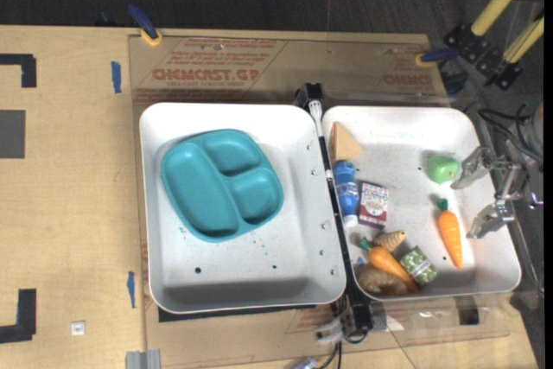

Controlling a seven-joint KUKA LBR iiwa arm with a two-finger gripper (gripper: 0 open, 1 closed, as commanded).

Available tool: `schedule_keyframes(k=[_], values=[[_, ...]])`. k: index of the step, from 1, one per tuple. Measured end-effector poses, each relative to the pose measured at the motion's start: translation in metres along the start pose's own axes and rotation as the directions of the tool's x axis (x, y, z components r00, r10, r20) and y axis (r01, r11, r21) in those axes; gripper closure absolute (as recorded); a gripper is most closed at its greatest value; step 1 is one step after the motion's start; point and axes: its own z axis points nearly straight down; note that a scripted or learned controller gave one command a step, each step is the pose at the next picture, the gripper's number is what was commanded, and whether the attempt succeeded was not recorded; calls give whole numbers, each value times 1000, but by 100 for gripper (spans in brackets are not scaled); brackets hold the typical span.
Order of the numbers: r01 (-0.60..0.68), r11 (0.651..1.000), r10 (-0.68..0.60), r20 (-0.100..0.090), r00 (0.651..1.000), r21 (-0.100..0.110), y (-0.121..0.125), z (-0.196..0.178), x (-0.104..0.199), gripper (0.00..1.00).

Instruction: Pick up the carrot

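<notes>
In the right-hand shallow white bin [393, 121], near its right wall, the small orange plastic carrot with a green top [449, 238] is lying flat on the floor, its green end pointing up the view and its tip pointing down. Just beside it, at the bin's right edge, the metal two-finger gripper [489, 191] is hovering with its fingers spread wide; one finger [472, 167] is sitting up near the round lime-green toy fruit [443, 168] and the other is hanging by the carrot's lower right. Nothing is sitting between them, so the carrot is not being held and the pick is looking not yet done. A second orange carrot-like piece [387, 262] is lying lower left among the clutter, touching a brown lumpy toy [373, 278] and a green-labelled little can [418, 265]. A blue bottle [346, 187] is resting along the left wall. In the left bin, the teal divided plate [221, 182] is sitting alone. What is remaining, I judge, is moving left over the carrot, lowering, closing and lifting.
</notes>
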Motion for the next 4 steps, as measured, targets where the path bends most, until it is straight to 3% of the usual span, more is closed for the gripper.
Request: schedule_keyframes(k=[1, 2, 3, 4], values=[[43, 999, -43, 7, 999, 3, -17, 124, 0, 0], [246, 969, -246, 9, 969, 6, -4, 132, 14, 0], [249, 969, -249, 21, 968, 10, -3, 119, 9, 100], [288, 958, -288, 10, 958, -1, 69, 50, -34, 100]])
